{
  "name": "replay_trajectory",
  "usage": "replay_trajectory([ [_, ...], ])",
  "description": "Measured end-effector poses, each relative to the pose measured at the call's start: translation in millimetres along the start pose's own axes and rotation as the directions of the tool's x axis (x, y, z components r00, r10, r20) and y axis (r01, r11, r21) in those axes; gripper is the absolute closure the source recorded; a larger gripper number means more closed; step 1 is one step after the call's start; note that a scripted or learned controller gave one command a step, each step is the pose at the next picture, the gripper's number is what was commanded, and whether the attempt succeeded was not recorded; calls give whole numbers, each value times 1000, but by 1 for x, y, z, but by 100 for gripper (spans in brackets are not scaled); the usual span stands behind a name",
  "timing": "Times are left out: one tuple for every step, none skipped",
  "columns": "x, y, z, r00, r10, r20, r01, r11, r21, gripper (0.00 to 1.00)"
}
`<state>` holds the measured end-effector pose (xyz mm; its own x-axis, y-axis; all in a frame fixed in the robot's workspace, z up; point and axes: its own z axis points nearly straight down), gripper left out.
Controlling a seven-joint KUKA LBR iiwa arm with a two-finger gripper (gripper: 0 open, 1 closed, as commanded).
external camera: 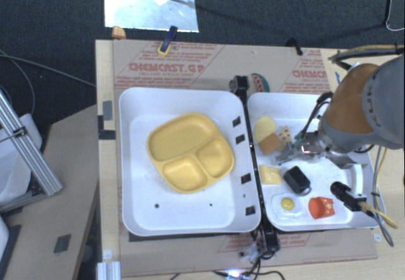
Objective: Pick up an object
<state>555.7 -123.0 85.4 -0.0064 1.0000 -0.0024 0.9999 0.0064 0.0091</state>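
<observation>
Yellow plastic fills your left bin (136, 209), where a three-part tray (190, 151) lies alone, so nothing there matters for this try. In the right bin (297, 98) the small items crowd the left half: a pale round piece (264, 126) over a brown block (270, 143), a cheese wedge (271, 175), a black item (296, 179), a fried egg (287, 203) and a red carton (322, 207). Your gripper (292, 148) hangs just beside the brown block, which lies at its 9 o'clock with the black item at 6, and I cannot tell how it is set.
</observation>
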Motion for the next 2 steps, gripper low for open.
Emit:
replay_trajectory([
  [72, -50, -105, 1000, -4, -6, 4, 1000, 1, 0],
  [81, -68, -100, 1000, 1, -3, -1, 1000, 9, 0],
])
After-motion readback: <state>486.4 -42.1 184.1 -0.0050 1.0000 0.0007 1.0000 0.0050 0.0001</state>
